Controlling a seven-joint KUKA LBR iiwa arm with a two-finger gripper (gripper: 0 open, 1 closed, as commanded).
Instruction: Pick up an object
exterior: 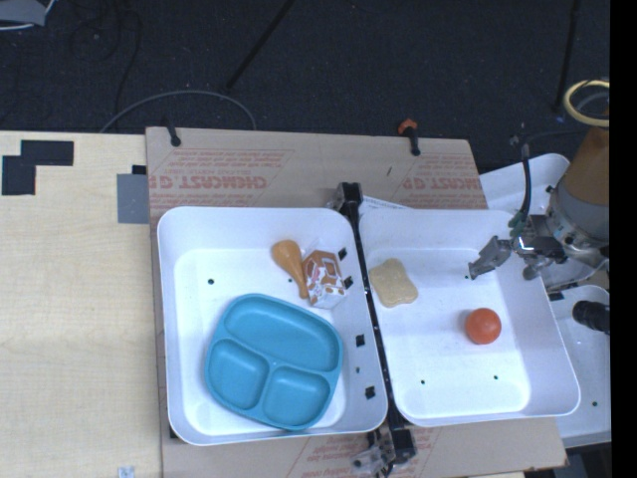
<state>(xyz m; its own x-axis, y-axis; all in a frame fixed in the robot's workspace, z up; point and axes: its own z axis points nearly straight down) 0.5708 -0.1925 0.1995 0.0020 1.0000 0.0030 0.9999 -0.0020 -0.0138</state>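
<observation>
One red ball is sitting in the right bin, lying just below the claw, which is hovering with fingers spread and gripping nothing.

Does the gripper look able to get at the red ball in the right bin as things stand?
Probably yes. The red ball lies alone on the bare floor of the right bin, apart from the tan sponge and the walls. The gripper hangs above that bin, just up from the ball, with nothing between them.

Gripper over right bin — red ball, tan sponge, left bin — blue tray.
</observation>
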